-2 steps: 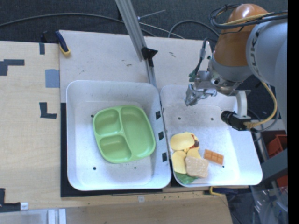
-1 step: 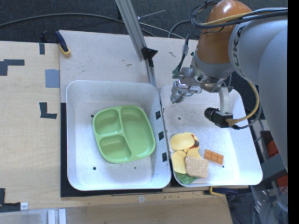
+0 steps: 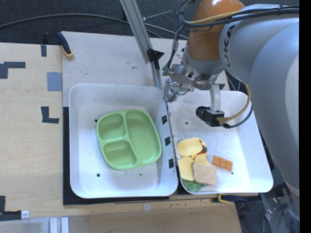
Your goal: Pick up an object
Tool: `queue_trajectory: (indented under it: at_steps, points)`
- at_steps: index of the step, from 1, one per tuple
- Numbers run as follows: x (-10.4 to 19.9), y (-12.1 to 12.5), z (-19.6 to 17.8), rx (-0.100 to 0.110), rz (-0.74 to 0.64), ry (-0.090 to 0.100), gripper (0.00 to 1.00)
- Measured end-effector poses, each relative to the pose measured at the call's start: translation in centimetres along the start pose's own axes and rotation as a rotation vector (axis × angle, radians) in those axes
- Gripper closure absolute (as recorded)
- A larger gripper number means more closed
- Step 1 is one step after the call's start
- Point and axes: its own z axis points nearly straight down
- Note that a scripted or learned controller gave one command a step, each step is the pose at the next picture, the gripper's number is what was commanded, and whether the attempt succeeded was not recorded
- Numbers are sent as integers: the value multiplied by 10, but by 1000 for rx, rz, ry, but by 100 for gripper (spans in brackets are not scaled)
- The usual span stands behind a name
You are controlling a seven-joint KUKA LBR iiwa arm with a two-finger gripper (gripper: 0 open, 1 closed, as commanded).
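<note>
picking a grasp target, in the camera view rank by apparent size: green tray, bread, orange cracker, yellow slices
1. green tray, by far the largest
2. yellow slices, taken together
3. bread, close to a single yellow slice, so that order is unsure
4. orange cracker, smallest

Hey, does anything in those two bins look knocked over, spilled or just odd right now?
Nothing looks spilled or broken. The green divided plate lies flat in the left bin, turned slightly askew. In the right bin, the food pieces sit bunched in a loose pile, some overlapping, against its near left corner.
</note>
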Motion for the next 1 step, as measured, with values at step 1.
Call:
queue_trajectory:
  at_steps: [1]
  points:
    - [48, 22, 15, 0, 0, -1, 100]
